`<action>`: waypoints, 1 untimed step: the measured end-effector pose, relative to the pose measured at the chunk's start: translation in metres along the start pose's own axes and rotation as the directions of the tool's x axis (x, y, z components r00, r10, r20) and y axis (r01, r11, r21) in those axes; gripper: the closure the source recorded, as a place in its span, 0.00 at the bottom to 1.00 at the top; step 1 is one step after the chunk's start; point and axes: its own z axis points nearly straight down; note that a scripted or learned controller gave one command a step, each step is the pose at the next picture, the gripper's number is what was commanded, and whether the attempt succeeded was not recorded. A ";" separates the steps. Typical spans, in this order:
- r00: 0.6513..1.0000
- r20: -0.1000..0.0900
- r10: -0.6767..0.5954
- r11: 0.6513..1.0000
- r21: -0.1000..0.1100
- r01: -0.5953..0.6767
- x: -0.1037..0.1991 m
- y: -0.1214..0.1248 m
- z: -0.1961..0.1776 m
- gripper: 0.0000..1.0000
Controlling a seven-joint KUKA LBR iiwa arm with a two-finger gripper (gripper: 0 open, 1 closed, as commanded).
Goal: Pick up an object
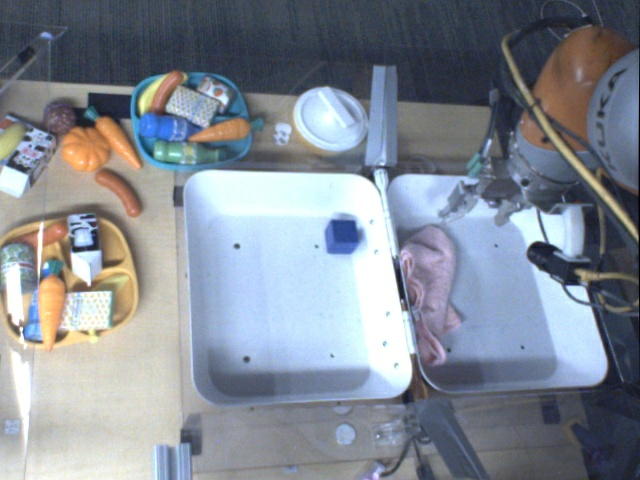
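Note:
A small blue cube (343, 235) lies in the left bin (215, 298), near its upper right. A crumpled pink cloth (430, 283) lies along the left wall of the right bin (560, 358). My gripper (478, 199) hangs over the upper part of the right bin, above and to the right of the cloth. Its fingers are spread apart with nothing between them. The grey arm with its orange band comes in from the upper right.
Left of the bins sit a blue bowl (192, 121) and a yellow tray (68, 281) of toy food, with loose toy vegetables (100, 148) between them. A white lidded container (330, 119) stands behind the bins. Cables hang by the arm at right.

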 end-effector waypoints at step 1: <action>0.995 0.000 -0.096 0.995 0.001 0.096 -0.011 0.015 0.092 0.00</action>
